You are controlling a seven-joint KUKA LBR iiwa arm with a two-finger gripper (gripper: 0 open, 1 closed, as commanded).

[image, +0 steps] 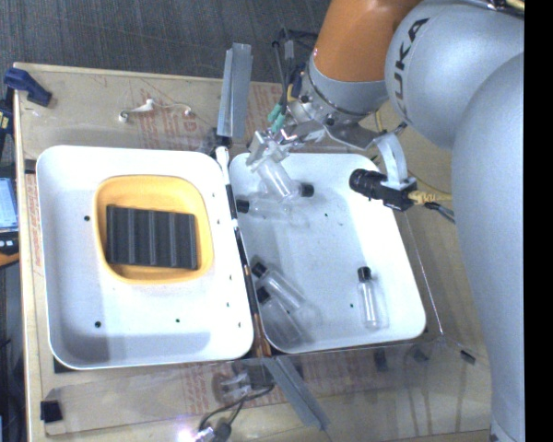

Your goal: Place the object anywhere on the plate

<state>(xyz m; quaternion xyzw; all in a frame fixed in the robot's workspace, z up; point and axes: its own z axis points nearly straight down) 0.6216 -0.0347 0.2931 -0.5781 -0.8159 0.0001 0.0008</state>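
Three clear vials are lying in the right bin (401,274), and the gripper (275,145), fingers spread, is hovering over the top vial (281,184), risking a slip off slick glass before the plate (152,190).

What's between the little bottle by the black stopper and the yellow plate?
In the camera view, between the clear vial and the plate lie bare white floor of the left bin and the two bins' adjoining rims.
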